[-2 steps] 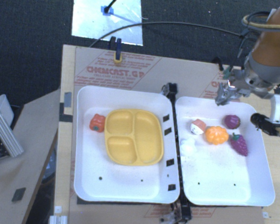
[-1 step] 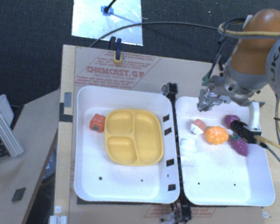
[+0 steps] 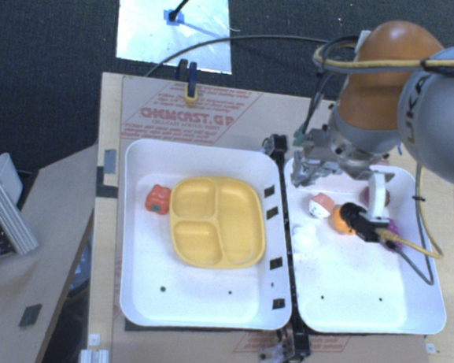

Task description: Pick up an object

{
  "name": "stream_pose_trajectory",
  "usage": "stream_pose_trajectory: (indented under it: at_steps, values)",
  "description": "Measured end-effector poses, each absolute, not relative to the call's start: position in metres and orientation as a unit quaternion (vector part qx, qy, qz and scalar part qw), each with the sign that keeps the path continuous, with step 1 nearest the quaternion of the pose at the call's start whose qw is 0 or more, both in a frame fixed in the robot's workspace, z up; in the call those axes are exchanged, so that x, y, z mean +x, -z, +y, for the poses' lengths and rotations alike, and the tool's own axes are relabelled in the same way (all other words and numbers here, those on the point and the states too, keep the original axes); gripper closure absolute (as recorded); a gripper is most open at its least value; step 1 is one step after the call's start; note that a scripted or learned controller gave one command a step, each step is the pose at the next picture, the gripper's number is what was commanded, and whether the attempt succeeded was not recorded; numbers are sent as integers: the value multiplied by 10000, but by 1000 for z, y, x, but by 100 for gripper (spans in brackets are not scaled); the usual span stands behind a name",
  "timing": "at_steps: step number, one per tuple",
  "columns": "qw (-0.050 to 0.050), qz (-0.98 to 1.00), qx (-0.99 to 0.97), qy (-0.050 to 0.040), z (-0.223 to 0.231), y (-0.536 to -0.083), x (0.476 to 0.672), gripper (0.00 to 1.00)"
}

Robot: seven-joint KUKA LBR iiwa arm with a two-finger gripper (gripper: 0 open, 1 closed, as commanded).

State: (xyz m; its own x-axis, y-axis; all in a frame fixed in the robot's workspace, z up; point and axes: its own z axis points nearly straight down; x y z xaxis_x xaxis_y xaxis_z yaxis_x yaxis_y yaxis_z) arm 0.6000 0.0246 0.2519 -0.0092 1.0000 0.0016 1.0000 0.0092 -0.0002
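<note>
My gripper [image 3: 305,174] hangs over the far left corner of the right bin [image 3: 359,295], close to the wall between the bins. Just in front of it and to its right lies a small pink and white object [image 3: 320,205]. An orange ball-like object [image 3: 340,219] sits beside that one. A small white object [image 3: 305,240] lies nearer the front, by the dividing wall. A bit of purple [image 3: 391,227] shows further right, mostly hidden. Nothing shows between the gripper's tips.
The left bin [image 3: 139,240] holds a yellow divided plate [image 3: 215,222] and a small orange-red object [image 3: 157,199] to its left. The grey arm with its orange band [image 3: 387,68] covers the right bin's far side. A yellow cable [image 3: 418,249] loops over the right bin.
</note>
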Motion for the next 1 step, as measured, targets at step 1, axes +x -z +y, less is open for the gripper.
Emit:
stream_pose_trajectory:
  at_steps: [1]
  values:
    - [9,-7105,-7037,5,78,-235,588,100]
